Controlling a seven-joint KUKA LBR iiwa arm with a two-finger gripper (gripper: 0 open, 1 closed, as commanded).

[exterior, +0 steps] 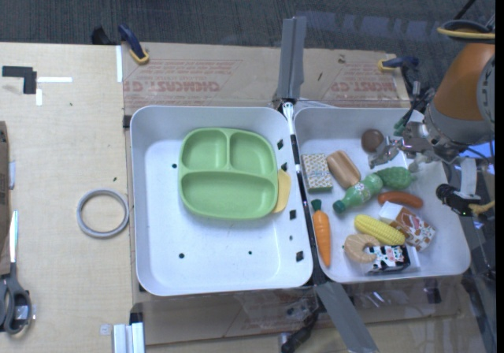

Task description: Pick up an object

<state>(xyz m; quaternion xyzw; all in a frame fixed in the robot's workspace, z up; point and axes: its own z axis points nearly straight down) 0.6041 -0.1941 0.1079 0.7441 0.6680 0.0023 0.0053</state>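
Observation:
The right bin (449,261) holds several toy foods: a brown ball (372,139), a bread roll (343,169), a speckled cracker block (316,172), a green bottle (358,194), a green leafy piece (396,178), a red sausage (400,198), a corn cob (379,228), a carrot (322,237) and a black-and-white carton (390,258). My gripper (391,151) hangs low over the bin's back right part, just right of the brown ball and above the leafy piece. Nothing shows as lifted.
The left bin (150,265) carries a green divided plate (228,174) with a yellow piece (283,190) at its right edge. A tape ring (103,212) and scissors (14,300) lie on the bench at left. Clamps (134,44) sit along the cardboard at the back.

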